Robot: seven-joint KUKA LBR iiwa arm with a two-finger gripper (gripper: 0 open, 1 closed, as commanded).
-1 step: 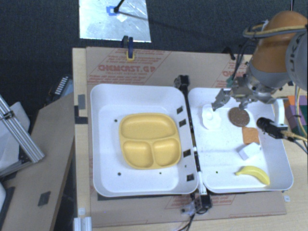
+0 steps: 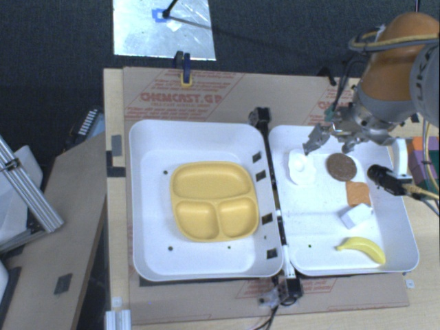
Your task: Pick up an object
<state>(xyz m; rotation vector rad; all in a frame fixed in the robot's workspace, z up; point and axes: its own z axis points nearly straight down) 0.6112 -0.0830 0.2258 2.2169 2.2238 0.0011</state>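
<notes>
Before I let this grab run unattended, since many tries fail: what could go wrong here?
The gripper hangs over the right bin's far end, between the white cup and the brown disc; it might close on neither. The disc lies flat and could slip. The orange piece and white block sit close together, inviting a double pick.

One camera, fixed high above the bench (image 2: 323,91), looks down at a slant and from some way off. Both bins fit in view: the right bin (image 2: 402,243) under the gripper (image 2: 331,141), the left bin (image 2: 148,205) well to its left.
</notes>
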